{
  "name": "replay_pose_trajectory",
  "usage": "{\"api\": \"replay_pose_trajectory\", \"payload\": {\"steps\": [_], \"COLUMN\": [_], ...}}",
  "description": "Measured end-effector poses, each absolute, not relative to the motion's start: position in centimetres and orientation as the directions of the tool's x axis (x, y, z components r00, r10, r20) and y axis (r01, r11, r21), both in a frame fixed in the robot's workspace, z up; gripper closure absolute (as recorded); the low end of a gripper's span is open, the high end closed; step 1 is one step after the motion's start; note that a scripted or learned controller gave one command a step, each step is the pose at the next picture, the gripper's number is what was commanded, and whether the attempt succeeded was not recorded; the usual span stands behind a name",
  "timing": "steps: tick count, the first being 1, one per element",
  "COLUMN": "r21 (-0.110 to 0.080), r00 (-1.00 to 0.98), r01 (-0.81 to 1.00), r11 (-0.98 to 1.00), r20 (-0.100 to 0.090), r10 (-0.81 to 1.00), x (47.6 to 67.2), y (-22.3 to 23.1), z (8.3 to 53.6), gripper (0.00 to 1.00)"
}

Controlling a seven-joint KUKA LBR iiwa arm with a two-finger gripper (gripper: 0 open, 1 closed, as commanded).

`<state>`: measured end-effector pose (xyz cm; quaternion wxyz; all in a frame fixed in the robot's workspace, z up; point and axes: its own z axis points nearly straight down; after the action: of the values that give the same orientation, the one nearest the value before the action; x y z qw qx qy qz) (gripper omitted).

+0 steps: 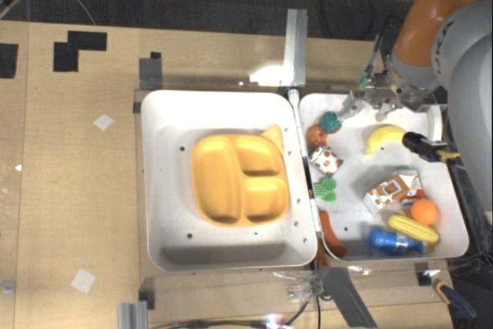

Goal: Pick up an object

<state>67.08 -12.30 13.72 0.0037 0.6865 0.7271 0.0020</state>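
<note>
The right bin [454, 239] holds several small objects. Among them are a yellow banana [385, 138], a teal toy [330, 122], a brown-orange piece [316, 135], a white patterned cube [325, 160] and a green piece [325, 189]. Nearer the front lie a brown-and-white box [393, 191], an orange ball [424, 212], a yellow corn cob [413, 228], a blue toy [393, 241] and a red sausage shape [330, 233]. My gripper [368, 105] hangs over the bin's far edge, just behind the banana and right of the teal toy. It is open, with nothing between its fingers.
The left bin [162, 189] holds a yellow divided tray [237, 177]. A metal post [296, 50] stands behind the wall between the bins. The grey arm with its orange band [431, 19] covers the far right corner. A black part [427, 146] sticks out over the right bin's right rim.
</note>
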Motion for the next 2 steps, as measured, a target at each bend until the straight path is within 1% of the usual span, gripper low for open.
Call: {"api": "replay_pose_trajectory", "payload": {"steps": [1,2], "r21": [0.01,-0.001], "r00": [-0.333,-0.404], "r01": [0.943,0.915], "r11": [0.333,0.404], "r20": [-0.007,-0.001], "r10": [0.943,0.915], "x": [67.1,66.9], "y": [-14.7,-18.8], "z": [21.9,9.0], "gripper": [0.0,0.0]}}
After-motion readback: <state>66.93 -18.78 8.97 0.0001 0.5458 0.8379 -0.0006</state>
